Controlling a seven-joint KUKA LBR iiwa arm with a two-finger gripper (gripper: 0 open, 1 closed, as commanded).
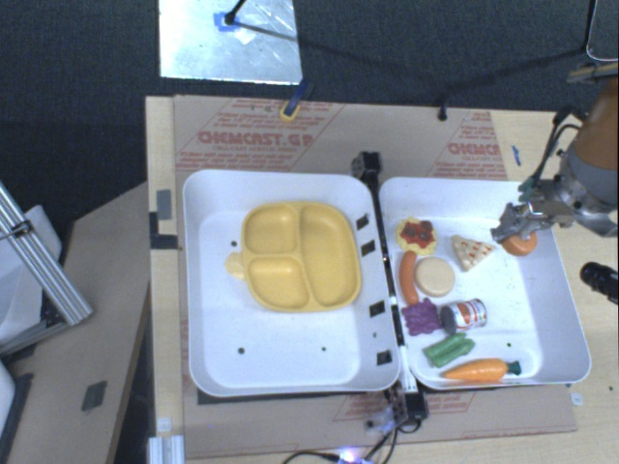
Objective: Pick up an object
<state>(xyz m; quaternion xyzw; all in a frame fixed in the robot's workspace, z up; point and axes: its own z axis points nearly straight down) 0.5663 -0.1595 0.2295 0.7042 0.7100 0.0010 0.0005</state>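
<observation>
The right bin (556, 288) holds several toy foods. An orange round piece (522, 246) lies near its right wall. My gripper (513, 226) hangs directly over that piece's upper left side and partly covers it. A tan wedge (473, 251) lies just left of the gripper. Further left are a red and yellow piece (417, 232), a sausage (409, 274) and a round beige biscuit (435, 277). Toward the front lie purple grapes (421, 317), a small can (465, 314), a green pickle (448, 348) and a carrot (481, 369).
The left bin (218, 336) carries a yellow divided plate (298, 257). A black divider (384, 269) runs between the two bins. The arm's grey body with its orange band (595, 153) stands over the right bin's far right corner.
</observation>
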